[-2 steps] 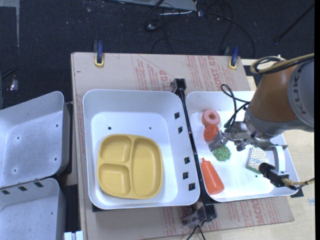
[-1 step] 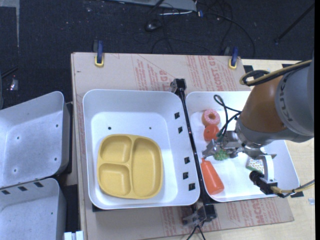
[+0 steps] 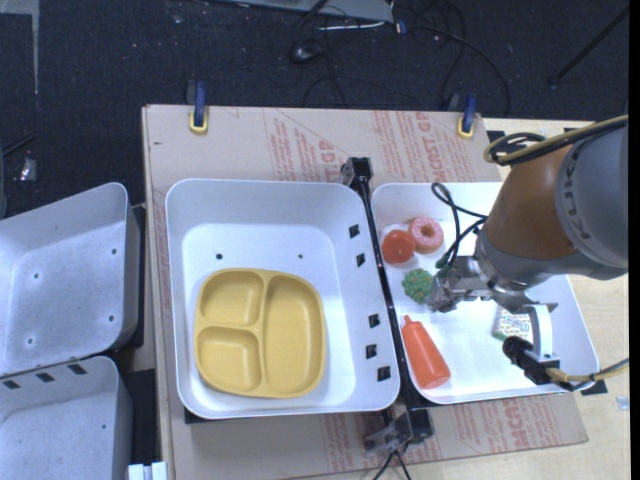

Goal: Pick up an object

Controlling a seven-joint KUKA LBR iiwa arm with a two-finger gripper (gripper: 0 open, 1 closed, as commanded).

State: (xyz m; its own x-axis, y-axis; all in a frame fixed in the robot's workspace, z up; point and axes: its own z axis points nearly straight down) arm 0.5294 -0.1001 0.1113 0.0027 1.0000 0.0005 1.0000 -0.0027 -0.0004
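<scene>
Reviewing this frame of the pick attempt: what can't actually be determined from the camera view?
- Gripper: seen from above beside the green broccoli-like item; open, shut or touching can't be told, since the wrist covers it.
- Right bin: the arm hides its far right part and anything there.
- Small patterned item: too small to identify, partly behind the wrist.

Broccoli [image 3: 418,284], tomato [image 3: 397,247], donut [image 3: 427,232] crowd right bin [image 3: 470,393].

Yellow divided tray [image 3: 262,331] in white left bin [image 3: 190,208]; beside it, orange carrot [image 3: 425,353], green broccoli [image 3: 418,285], red tomato [image 3: 398,247], pink doughnut [image 3: 427,233].
</scene>
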